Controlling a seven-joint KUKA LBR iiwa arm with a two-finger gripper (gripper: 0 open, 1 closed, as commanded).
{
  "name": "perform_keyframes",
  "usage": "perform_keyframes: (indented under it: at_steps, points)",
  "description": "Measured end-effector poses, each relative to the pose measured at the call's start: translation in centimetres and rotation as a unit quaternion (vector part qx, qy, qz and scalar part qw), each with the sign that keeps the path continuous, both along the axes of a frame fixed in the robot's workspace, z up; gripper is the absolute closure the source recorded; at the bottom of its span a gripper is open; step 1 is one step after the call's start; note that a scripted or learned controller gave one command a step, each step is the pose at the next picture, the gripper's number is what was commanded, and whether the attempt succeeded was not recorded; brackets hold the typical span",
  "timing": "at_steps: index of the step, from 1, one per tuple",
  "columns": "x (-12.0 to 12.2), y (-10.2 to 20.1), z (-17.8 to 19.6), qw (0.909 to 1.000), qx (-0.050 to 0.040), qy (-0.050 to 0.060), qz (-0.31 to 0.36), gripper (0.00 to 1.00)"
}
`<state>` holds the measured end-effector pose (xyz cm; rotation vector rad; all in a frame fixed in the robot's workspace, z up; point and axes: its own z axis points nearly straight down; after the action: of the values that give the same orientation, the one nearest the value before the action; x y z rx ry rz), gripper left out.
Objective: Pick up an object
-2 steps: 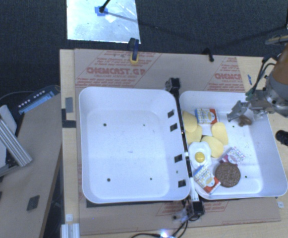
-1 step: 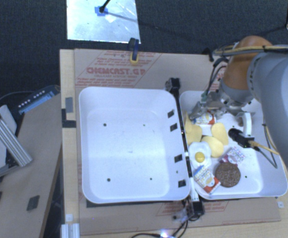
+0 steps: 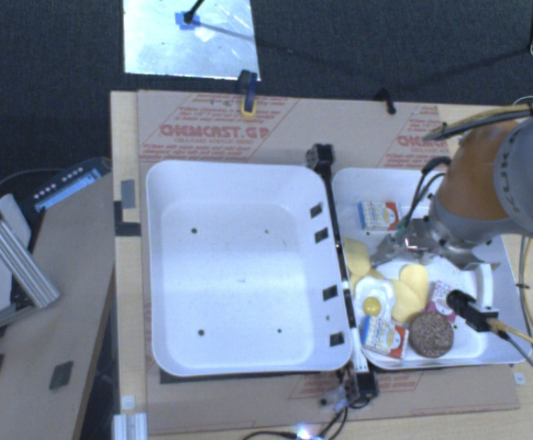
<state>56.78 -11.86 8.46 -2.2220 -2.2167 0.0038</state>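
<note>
My gripper (image 3: 402,243) is low in the right bin (image 3: 362,186), hanging from the grey arm with its orange band (image 3: 472,172). It sits just above a pale yellow piece (image 3: 413,285) and right of another yellow piece (image 3: 357,259). A small white carton with blue and orange print (image 3: 377,214) lies behind it. Toward the front lie a fried egg (image 3: 373,299), a round brown patty (image 3: 431,335), a second printed carton (image 3: 384,337) and a small red and white item (image 3: 442,295). I see nothing lifted off the bin floor.
The left bin (image 3: 238,264) lies beside the right one, joined by a black-clipped divider (image 3: 335,255). A black part with cables (image 3: 472,310) sticks out near the right bin's front right. A shiny metal sheet (image 3: 191,24) lies beyond the bench.
</note>
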Motion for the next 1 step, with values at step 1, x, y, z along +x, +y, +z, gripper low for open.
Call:
perform_keyframes:
  at_steps: [1]
  points:
    - [-8.50,-3.25,2.31,1.0000,-0.0008,0.000,-0.002,0.00]
